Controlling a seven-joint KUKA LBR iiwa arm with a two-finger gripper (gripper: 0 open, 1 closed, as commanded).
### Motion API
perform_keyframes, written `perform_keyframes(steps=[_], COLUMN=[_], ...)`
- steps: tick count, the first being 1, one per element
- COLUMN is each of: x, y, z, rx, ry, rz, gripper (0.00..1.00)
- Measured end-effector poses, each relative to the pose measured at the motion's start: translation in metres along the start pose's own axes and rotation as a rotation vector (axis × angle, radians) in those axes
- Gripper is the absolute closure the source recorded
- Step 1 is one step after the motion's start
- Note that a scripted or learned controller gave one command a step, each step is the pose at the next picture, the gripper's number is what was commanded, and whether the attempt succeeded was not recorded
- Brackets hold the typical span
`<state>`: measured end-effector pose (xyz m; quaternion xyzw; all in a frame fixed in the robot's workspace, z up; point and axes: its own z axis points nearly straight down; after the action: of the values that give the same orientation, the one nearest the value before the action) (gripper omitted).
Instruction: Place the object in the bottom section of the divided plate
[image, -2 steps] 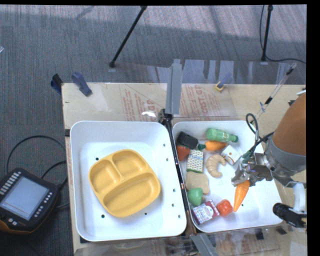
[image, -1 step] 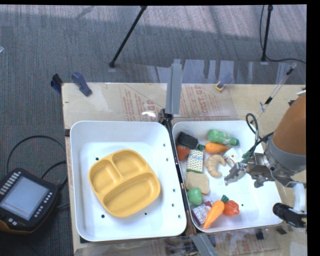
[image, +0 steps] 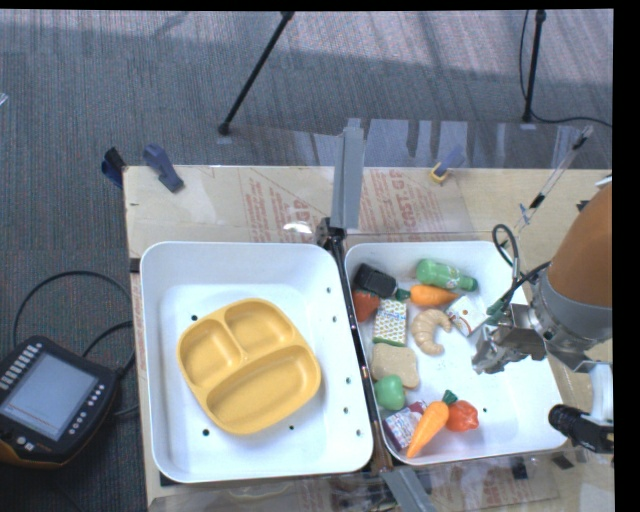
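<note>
From the overhead camera, my pincer (image: 493, 355) hangs over the right bin (image: 520, 420), on that bin's right half, and I cannot tell from here whether it is spread or pressed together; nothing is visibly caught in it. My grey wrist and orange band come in from the right edge.

Taking the croissant (image: 432, 330) as my landmark: my pincer is just to its right, apart from it. Above the croissant lies a carrot (image: 433, 295), and above that a green bottle (image: 445, 274). To the croissant's left sits a patterned packet (image: 391, 322), with a red tomato (image: 365, 305) and a black block (image: 374, 280) further up-left. Below and left of the croissant lie a slice of bread (image: 394, 362) and a green piece (image: 390, 393). Well below it are a second carrot (image: 428, 427) and a red-orange piece (image: 461, 415), touching.

Far left of the croissant, in the left bin (image: 160, 300), rests the yellow divided plate (image: 249, 365); its large bottom section (image: 262, 392) holds nothing.
</note>
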<state>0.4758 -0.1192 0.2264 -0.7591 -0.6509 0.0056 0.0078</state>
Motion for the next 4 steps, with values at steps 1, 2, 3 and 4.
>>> perform_keyframes(steps=[1, 2, 3, 4], x=[0.012, 0.012, 0.004, 0.029], y=[-0.001, -0.004, 0.003, 0.050], z=[0.134, 0.130, 0.075, 0.140], rx=[-0.011, 0.002, -0.012, -0.012], ry=[-0.001, 0.003, 0.000, -0.002], rz=[-0.005, -0.001, 0.000, -0.073], gripper=[1.00, 1.00, 1.00, 1.00])
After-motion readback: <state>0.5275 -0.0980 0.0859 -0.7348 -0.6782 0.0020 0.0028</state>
